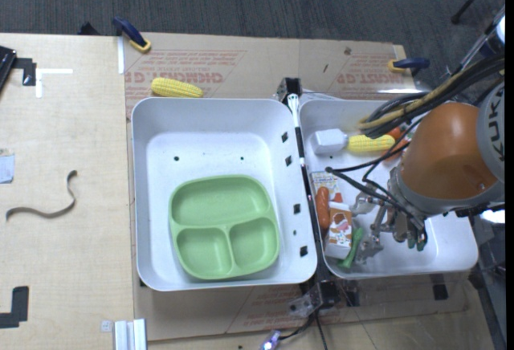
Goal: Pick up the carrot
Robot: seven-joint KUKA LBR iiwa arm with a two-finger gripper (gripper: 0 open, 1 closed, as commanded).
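Arm's down over the right bin (450, 254), gripper (395, 226) low near the clutter; can't tell how the jaws stand. Carrot (324, 206) lies by the bin's left wall, beside a carton (340, 229). Approach step imo: next it needs to shift left onto the carrot.

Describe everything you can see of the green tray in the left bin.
The green tray is pale green, looks like smooth plastic, and has rounded corners. It has three compartments: one long one across the far side and two smaller ones side by side on the near side. It lies flat and slightly skewed on the floor of the left bin, toward the bin's near side. Nothing lies in it.
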